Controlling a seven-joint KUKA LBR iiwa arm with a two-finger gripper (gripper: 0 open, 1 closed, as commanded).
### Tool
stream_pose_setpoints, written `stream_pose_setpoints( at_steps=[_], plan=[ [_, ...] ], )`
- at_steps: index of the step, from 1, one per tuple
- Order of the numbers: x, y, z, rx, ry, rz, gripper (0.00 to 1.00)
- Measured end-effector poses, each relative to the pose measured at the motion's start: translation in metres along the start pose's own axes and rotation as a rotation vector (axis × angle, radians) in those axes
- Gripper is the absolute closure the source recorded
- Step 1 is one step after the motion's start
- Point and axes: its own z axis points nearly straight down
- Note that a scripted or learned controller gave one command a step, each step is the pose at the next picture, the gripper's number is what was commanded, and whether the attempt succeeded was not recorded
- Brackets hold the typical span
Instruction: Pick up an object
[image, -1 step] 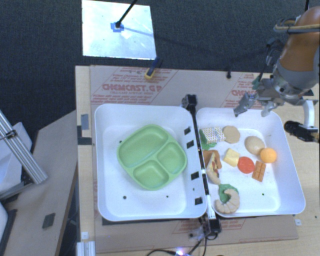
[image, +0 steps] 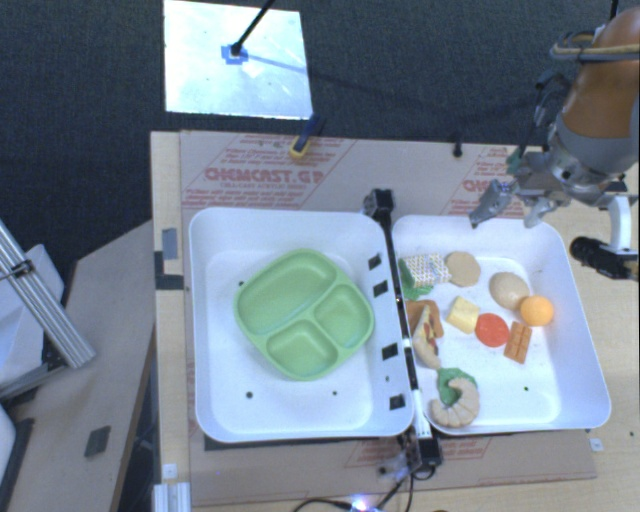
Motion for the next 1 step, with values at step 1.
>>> stream_pose_setpoints(
  at_steps=[1],
  plan=[
    [0.0097, 0.0013, 0.0477, 0.002, 0.0, -0.003, 0.0]
  ],
)
